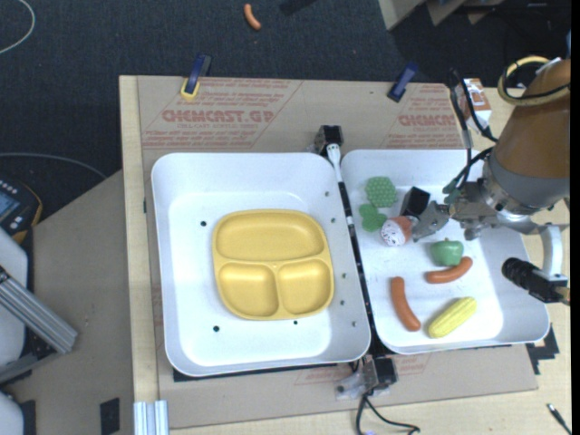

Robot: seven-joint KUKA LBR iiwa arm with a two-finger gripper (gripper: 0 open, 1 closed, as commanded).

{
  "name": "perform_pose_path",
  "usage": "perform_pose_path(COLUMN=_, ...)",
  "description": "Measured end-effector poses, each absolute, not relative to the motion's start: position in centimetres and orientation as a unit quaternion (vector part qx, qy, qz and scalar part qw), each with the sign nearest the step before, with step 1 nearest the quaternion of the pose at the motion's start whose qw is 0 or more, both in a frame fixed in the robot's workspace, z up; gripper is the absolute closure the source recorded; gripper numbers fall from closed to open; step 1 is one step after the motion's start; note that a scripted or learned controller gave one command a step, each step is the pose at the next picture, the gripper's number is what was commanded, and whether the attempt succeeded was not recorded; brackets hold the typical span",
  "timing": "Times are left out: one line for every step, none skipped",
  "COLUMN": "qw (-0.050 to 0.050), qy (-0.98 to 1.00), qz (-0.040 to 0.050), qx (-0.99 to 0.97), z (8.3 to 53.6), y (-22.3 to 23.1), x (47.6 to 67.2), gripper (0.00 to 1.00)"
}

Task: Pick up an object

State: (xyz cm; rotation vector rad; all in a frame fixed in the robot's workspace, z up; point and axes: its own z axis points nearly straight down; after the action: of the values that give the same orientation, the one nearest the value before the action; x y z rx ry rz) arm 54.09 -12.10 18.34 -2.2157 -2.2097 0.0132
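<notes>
Whether the gripper (431, 225) is released or clenched cannot be told: its grey tip is small and blurred, and no object shows clearly within it. It hangs low over the shallow white right bin (485, 302), where all the loose pieces lie. A small black block (415, 201) sits just beside the gripper on the view's left, too close to say if they touch. A little white ball with red marks (392, 233) lies just below and left of the gripper, its pattern too fine to read. A bumpy green broccoli-like toy (381, 190) and a smaller green lump (370, 216) lie further left of the gripper, the lump's shape unclear. A glossy green pepper-like toy (446, 252) rests just nearer the camera than the gripper, touching or nearly touching a red-orange sausage-shaped toy (449, 272). A second red-orange sausage (405, 303) and a yellow plastic corn cob (451, 316) lie nearer the camera again. The grey and orange arm (535, 143) runs back from the gripper, hides that bin's far right corner and is cut off by the frame. Well to the view's left of the gripper, the shallow white left bin (181, 243) holds a yellow three-compartment plate (267, 238).
</notes>
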Motion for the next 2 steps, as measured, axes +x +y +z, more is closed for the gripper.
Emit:
perform_pose_path(qw=0.0, qy=-0.707, qz=0.0, qx=-0.707, z=19.1, y=-12.1, x=54.4, gripper=0.0)
perform_pose_path(qw=0.003, qy=-0.707, qz=0.0016, qx=-0.707, z=12.7, y=-11.8, x=54.1, gripper=0.0)
